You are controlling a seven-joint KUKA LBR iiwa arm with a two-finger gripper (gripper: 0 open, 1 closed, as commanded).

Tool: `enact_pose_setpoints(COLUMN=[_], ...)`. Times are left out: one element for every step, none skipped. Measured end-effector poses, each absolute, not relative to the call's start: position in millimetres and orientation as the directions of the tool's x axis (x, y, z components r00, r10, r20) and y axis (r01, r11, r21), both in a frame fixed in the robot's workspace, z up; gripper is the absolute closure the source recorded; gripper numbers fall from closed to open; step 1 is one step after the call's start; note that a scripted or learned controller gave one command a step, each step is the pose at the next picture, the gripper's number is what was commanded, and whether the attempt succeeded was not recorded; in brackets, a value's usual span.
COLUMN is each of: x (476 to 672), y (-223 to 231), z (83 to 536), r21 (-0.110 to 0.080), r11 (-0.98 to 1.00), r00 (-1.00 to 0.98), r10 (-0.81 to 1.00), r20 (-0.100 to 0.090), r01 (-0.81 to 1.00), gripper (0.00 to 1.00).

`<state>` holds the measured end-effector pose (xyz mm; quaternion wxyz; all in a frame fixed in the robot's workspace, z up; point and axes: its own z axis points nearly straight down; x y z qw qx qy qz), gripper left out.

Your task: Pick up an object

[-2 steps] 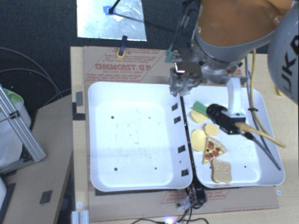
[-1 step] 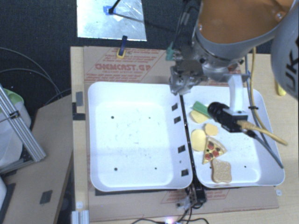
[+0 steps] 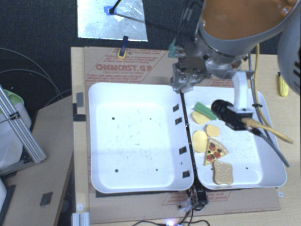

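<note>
Grey arm [image 3: 244, 13] with orange band looms at upper right, closest to the lens. Left bin [image 3: 131, 140] and right bin [image 3: 256, 161] lie side by side. Toy food lines the right bin's left edge: toast slice [image 3: 223, 172] by the near left corner, pizza wedge [image 3: 215, 150] behind it, then yellow pieces [image 3: 200, 140], then green strip [image 3: 204, 109] toward the far edge. Gripper [image 3: 184, 83] hangs over the far end of the divide between the bins; open or closed, cannot tell. Nothing visibly held.

Step reads as approach. The next move likely calls for shifting right over the food, then descending.

Bins sit on printed cardboard [image 3: 122, 66] atop tan bench [image 3: 56, 126]; dark carpet [image 3: 37, 27] beyond.
</note>
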<state>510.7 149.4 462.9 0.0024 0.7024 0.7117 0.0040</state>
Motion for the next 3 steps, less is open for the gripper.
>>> enact_pose_setpoints(x=[499.2,558.9,623.9], y=[237,234,220], z=[403,471,341], r21=[-0.004,0.011,-0.009], r11=[0.012,0.000,-0.003], r00=[-0.012,0.000,0.003], r10=[1.000,1.000,1.000], r20=[0.001,0.004,-0.005], r01=[1.000,1.000,1.000], gripper=[1.00,1.00,1.00])
